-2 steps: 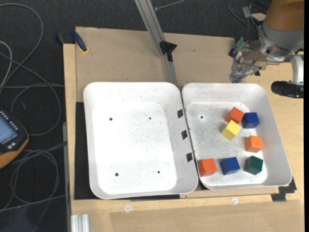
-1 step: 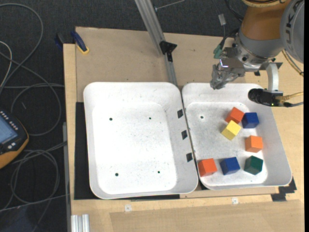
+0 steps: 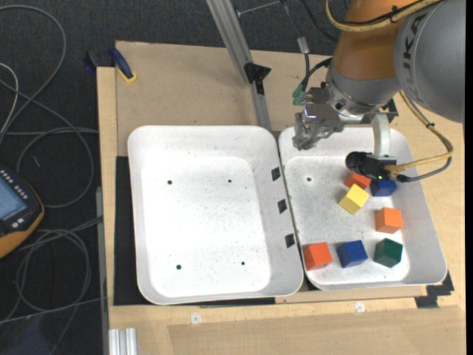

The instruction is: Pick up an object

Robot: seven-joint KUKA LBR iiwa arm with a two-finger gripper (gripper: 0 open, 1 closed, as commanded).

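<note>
The blocks lie in the right bin (image 3: 429, 251), toward its right and near sides. A yellow block (image 3: 354, 198) sits tilted near the middle of the group, with a small orange block (image 3: 358, 180) just behind it and a dark blue block (image 3: 383, 187) just to the right of that one. Another orange block (image 3: 389, 219) lies a little nearer the camera on the right. Along the near edge of the bin three blocks stand in a row: an orange-red block (image 3: 318, 254) on the left, a blue block (image 3: 352, 252) in the middle and a green block (image 3: 388, 252) on the right.

The gripper (image 3: 305, 140) hangs over the far left corner of the right bin, well apart from the blocks and close to the wall shared by the two bins. Nothing shows between its fingers, and whether they are spread or closed cannot be told from this angle. A black part with a small green light (image 3: 367, 163) juts out from the wrist just behind the small orange block.

The left bin (image 3: 199, 213) lies just beside the right one on the wooden bench (image 3: 185, 80). A slanted metal bar (image 3: 235, 43) crosses above the bench behind the bins.
</note>
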